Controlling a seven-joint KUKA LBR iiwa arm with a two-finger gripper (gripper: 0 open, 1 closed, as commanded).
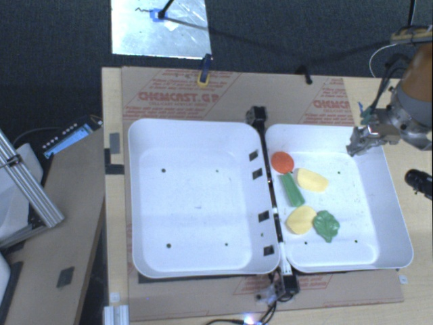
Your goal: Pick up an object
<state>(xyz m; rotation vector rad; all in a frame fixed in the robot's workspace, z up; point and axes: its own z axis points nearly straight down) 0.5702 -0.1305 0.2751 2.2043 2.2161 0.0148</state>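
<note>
The gripper (pixel 356 145) — jaw state I cannot tell — hovers at the right bin's (pixel 389 181) upper edge, the pale yellow oval plastic piece (pixel 312 180) lying toward eight o'clock — nearest.

The grey arm (pixel 414 93) with its orange band is cut off by the right edge of the frame. Its small two-finger gripper (pixel 358 144), at the upper right, is too small and blurred to read. At the left edge, a silver metal rail (pixel 27 188) is also cut off.

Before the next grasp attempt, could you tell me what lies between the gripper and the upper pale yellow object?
In the camera view, only bare white bin floor separates the gripper from the upper pale yellow object.
</note>
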